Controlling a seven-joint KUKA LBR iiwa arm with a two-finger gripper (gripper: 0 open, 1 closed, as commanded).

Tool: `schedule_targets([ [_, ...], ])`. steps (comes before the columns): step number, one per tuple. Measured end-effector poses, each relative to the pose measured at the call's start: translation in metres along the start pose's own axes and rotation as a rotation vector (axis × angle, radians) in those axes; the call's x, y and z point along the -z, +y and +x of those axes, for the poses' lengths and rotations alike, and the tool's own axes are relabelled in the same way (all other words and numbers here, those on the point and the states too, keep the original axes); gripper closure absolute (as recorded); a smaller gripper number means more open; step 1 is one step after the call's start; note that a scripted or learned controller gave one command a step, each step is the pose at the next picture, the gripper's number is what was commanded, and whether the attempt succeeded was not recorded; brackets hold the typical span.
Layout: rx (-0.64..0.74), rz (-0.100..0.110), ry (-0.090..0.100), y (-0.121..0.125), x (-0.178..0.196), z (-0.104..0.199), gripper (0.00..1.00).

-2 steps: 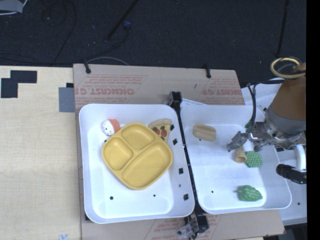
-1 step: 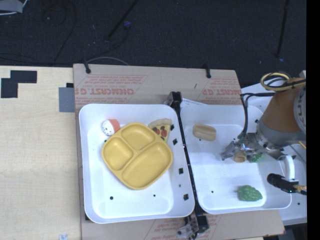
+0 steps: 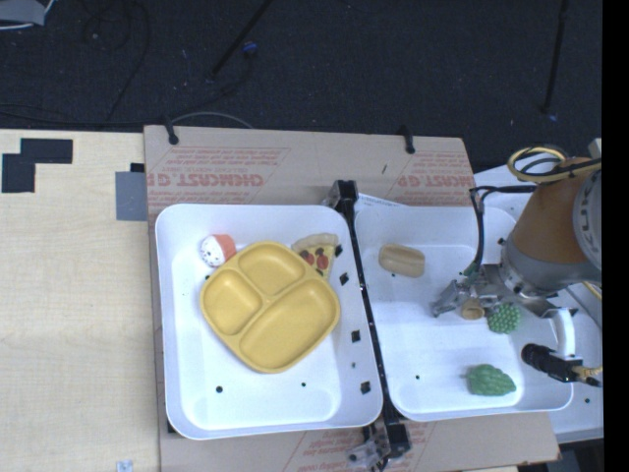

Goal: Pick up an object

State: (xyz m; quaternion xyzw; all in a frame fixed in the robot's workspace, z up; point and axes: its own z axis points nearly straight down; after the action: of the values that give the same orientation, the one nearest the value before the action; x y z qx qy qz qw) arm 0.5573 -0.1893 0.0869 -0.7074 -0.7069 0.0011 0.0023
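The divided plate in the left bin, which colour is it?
The divided plate is plain yellow; the camera view from above shows it clearly.

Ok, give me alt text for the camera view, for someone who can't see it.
A grey robot arm's gripper sits low in the right bin near a bread roll and two green toys. The left bin bears a yellow divided plate.

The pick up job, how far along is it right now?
Done: the arm has reached into the right bin. In hand: the pincer sits low beside the green bumpy ball, with nothing visibly between its fingers. Left: grasping and lifting; the bread roll and green leafy toy lie untouched.
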Motion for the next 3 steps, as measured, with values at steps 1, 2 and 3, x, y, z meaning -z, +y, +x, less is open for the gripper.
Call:
schedule_targets([
  [1,-0.002,-0.001,0.000,0.000,0.011,0.000,1.00],
  [2,-0.002,-0.007,-0.002,-0.008,0.069,0.001,1.00],
  [3,0.002,-0.008,-0.003,-0.009,0.132,0.003,1.00],
])
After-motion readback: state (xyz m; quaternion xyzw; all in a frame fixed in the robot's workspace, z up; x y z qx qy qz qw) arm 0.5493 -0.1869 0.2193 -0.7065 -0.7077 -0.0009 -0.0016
